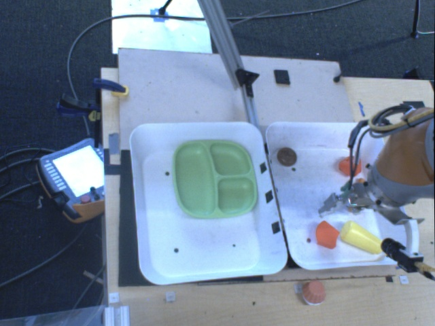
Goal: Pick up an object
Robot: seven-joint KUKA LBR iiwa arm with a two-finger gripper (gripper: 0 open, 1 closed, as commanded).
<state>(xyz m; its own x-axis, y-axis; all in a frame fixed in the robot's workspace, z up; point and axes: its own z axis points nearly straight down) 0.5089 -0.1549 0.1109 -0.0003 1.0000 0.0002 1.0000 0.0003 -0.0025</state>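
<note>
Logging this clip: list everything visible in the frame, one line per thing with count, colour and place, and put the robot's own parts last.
bins: 2, white, side by side on the bench
divided plate: 1, green, in the left bin, upper middle
round disc: 1, brown, right bin, near its top left corner
orange block: 1, orange, right bin, lower middle
yellow cone-shaped piece: 1, yellow, right bin, beside the orange block
small orange-red object: 1, right bin, upper right, partly hidden by the arm
pinkish round object: 1, on the bench below the right bin
handheld pendant: 1, lit screen, left of the bench
arm: 1, grey and orange, over the right bin
gripper: 1, metal, above the right bin floor
</note>
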